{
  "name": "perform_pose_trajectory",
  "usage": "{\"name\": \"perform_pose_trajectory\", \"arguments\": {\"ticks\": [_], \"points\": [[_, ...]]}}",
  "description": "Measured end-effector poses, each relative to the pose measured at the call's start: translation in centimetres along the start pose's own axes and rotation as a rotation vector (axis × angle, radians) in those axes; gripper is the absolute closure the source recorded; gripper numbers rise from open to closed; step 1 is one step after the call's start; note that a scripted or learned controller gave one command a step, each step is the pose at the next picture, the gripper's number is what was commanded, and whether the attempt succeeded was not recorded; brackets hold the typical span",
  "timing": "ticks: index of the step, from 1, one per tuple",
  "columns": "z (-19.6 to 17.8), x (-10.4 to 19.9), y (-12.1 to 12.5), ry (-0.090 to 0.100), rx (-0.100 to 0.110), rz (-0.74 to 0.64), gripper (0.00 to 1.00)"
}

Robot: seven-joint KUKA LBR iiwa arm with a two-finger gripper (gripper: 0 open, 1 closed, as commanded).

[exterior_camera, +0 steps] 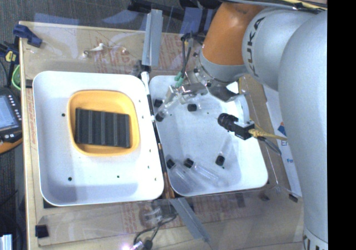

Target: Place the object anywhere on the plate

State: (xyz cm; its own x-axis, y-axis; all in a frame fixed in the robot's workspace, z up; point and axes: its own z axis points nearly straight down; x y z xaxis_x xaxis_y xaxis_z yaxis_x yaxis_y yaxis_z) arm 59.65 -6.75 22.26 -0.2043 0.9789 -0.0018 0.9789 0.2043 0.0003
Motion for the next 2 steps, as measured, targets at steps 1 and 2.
{"name": "perform_pose_trajectory", "arguments": {"ticks": [1, 2], "points": [[3.10, 2.91, 2.27, 0.003, 0.004, -0.250, 1.00], [3.04, 2.91, 2.30, 0.003, 0.003, -0.250, 0.00]]}}
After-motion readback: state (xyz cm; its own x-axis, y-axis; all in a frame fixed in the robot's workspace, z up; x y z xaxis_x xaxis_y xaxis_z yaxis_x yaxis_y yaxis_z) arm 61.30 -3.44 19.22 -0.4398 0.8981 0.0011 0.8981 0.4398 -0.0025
